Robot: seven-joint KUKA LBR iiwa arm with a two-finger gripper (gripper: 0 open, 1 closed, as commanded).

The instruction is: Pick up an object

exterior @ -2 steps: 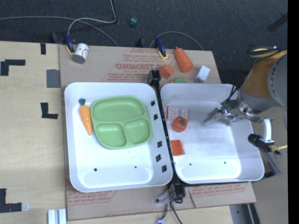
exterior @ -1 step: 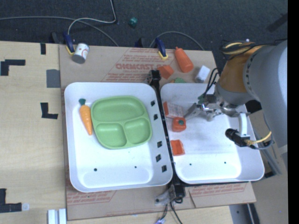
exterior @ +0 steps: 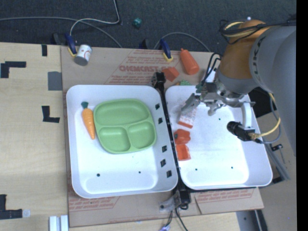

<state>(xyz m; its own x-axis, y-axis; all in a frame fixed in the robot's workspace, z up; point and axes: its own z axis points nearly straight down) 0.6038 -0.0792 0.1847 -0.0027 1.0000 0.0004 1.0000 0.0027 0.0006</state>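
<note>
My gripper point(exterior: 201, 107) hangs open over the upper left of the right bin point(exterior: 226, 172), its two fingers spread apart with nothing between them. Just below its left finger point(exterior: 189, 104) lies a small white and red packet point(exterior: 186, 119). Two red pieces point(exterior: 182, 137) point(exterior: 183, 152) sit along the bin's left wall below the packet. In the left bin point(exterior: 115, 182) an orange toy carrot point(exterior: 88, 122) lies beside a green divided plate point(exterior: 126, 125).
Outside the bins, on the cardboard at the back, lie an orange carrot-like toy point(exterior: 189, 61), a small red block point(exterior: 172, 73) and a small can point(exterior: 83, 54). Black clips run down the wall between the bins point(exterior: 166, 143). Cables trail across the back.
</note>
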